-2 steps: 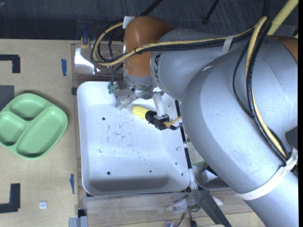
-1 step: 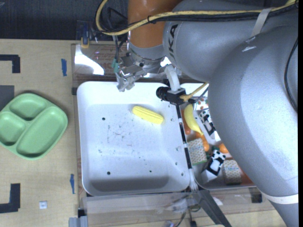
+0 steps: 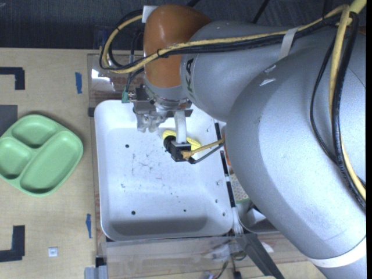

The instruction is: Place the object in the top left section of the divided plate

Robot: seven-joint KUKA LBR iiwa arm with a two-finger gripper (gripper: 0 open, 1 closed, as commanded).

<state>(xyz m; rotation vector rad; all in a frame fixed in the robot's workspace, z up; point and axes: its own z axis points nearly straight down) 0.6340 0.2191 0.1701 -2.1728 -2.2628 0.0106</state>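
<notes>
The gripper (image 3: pixel 149 127) hangs below the orange band (image 3: pixel 165 39) of the arm (image 3: pixel 279 127), pointing down over the upper part of the white bin (image 3: pixel 107 179), just above centre of the frame. From this angle I cannot tell whether it is open or closed, and nothing can be seen held in it. Just to its right, a little lower in the frame, a small yellow thing (image 3: pixel 169 136) shows against the bin floor. Most of it is hidden behind the robot's own hardware, so its outline, its long axis and the way it points cannot be read. It may be the object of the task, but that is uncertain. The bin floor around it is white, marked with faint grey scuffs and a few dark specks, and the bin's right wall disappears under the bulk of the arm, which covers the right half of the frame. Well apart from the gripper, at the left edge of the frame, the green divided plate (image 3: pixel 64 173) lies flat on the wooden bench (image 3: pixel 46 92), outside the bin. Its two small sections lie toward the upper left, and its large section runs lengthwise from lower left to upper right. Strips of blue tape (image 3: pixel 78 83) sit on the bench beside the bin's left wall, and black marks (image 3: pixel 14 77) lie farther left.
</notes>
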